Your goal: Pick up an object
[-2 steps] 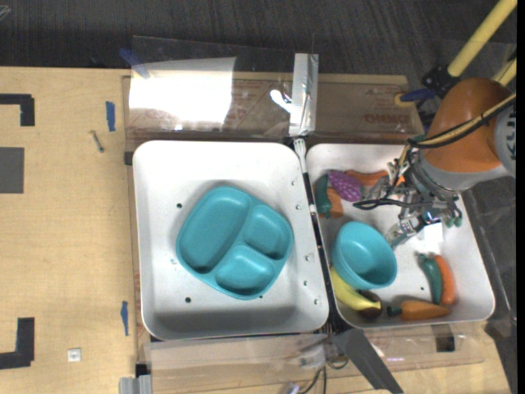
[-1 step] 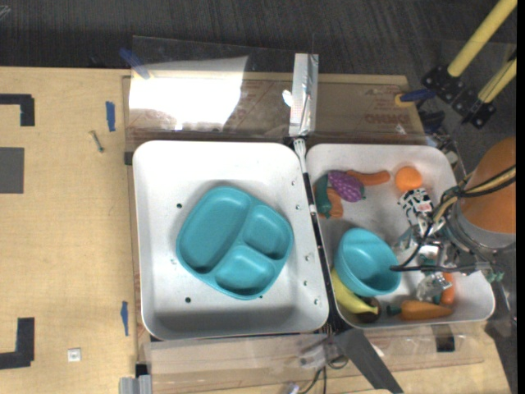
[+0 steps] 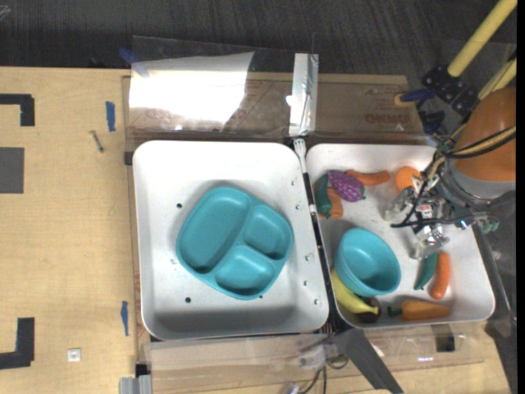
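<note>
The right bin (image 3: 484, 294) holds toy foods. A purple bunch of grapes (image 3: 345, 186) lies at its far left beside an orange carrot-like piece (image 3: 374, 177). An orange fruit (image 3: 406, 176) sits at the back. A teal bowl (image 3: 368, 261) stands in the middle, with a yellow banana (image 3: 351, 297) against its near side. An orange carrot (image 3: 441, 275) lies at the right and another (image 3: 424, 309) at the front. My gripper (image 3: 423, 217) hangs low over the bin's right half, between the orange fruit and the right carrot, wrapped in cables.
The left bin (image 3: 156, 171) carries a teal divided plate (image 3: 235, 240). A small green and orange piece (image 3: 325, 204) rests against the right bin's left wall. A clear plastic sheet (image 3: 193, 93) lies behind the left bin. The orange-banded arm (image 3: 490, 142) rises at the right.
</note>
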`<state>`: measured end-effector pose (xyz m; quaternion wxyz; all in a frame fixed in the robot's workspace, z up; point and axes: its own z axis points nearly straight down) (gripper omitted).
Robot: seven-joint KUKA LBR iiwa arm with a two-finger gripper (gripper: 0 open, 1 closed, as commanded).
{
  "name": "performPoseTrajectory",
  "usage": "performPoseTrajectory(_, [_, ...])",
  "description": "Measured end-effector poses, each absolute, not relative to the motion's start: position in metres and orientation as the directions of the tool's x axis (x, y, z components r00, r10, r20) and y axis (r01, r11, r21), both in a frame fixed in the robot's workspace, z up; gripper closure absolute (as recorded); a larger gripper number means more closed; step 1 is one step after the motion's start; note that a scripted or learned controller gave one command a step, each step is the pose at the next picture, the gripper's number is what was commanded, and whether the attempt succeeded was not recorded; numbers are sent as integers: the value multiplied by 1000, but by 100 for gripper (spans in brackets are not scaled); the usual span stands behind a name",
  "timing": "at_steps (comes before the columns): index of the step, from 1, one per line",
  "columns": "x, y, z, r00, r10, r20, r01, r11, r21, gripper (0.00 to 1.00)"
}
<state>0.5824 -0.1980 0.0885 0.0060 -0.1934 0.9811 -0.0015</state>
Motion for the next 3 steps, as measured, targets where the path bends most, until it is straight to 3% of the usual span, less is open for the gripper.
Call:
performPoseTrajectory(1, [637,-138,88,-889,-457,-12,-457,889,-4,0])
performPoseTrajectory(2, [552,-106,90,-855,-518,-9,-518,856,-7,0])
performPoseTrajectory(3, [664,-139,90,-921,-389,21,-388,921,18,0])
